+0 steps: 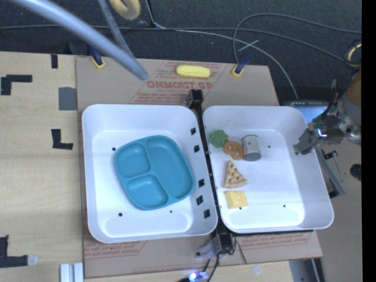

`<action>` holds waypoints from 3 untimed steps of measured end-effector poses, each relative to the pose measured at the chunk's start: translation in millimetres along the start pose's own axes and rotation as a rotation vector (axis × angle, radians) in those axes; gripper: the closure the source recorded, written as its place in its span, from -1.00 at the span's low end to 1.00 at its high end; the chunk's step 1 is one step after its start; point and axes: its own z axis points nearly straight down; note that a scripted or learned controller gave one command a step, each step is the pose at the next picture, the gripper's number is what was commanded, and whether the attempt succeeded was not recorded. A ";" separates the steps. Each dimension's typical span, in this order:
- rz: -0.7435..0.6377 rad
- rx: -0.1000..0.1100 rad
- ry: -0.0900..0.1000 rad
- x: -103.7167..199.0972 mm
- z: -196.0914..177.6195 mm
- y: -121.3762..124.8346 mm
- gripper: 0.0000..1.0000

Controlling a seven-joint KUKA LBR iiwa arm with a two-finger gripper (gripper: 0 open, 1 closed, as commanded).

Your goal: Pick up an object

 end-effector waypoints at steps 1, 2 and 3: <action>-0.004 0.004 0.002 47.9 8.9 16.3 1.00; -0.005 0.003 0.003 104.2 -0.9 24.4 1.00; -0.005 0.006 0.003 164.2 10.0 32.8 1.00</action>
